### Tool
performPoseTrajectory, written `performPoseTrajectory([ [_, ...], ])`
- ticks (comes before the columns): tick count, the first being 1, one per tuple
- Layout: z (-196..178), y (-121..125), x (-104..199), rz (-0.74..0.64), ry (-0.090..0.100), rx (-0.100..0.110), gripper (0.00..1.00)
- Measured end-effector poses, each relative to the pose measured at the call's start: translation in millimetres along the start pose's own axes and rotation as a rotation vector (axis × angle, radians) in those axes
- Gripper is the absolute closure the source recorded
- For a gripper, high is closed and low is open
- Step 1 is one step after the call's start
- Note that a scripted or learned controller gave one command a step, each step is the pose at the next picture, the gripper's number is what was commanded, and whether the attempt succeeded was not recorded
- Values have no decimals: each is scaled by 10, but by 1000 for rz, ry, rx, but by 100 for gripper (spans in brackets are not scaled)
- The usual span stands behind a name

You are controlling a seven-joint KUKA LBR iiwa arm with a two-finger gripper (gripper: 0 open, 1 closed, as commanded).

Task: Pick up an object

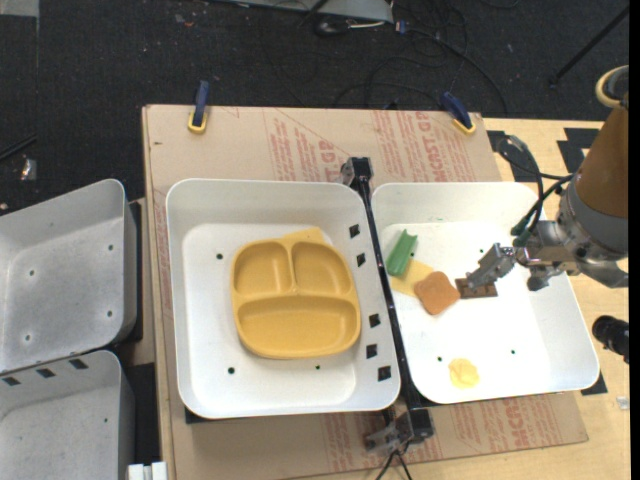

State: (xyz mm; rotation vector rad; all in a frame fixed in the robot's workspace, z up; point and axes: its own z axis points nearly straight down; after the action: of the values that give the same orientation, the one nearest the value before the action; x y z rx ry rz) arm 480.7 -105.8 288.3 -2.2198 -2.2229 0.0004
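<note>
Your hand (484,280) sits low in the right bin (560,368); whether it grips anything, you cannot tell. The orange-brown piece (437,292) lies just beside its tips, green block (401,252) beyond. Closing off-centre may nudge the piece away.

Right bin (560,358): the arm (600,198) is coming in from the right and taking up the upper right part. The gripper (487,271) is sitting low mid-bin, just beside a brown wedge-like piece (437,293). A green block (401,252) and a pale yellow flat piece (417,271) are crowding the left side near the divider (378,278). A small yellow object (462,372) is lying alone near the front wall. Bare floor is showing along the top and at the front right.

Left bin (195,368): a yellow compartment tray (295,299) is filling the middle, leaving open strips along the walls.
</note>
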Motion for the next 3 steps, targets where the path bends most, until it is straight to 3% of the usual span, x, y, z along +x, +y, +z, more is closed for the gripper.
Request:
performPoseTrajectory([
  [3,1459,-7,24,3,2,5,0],
])
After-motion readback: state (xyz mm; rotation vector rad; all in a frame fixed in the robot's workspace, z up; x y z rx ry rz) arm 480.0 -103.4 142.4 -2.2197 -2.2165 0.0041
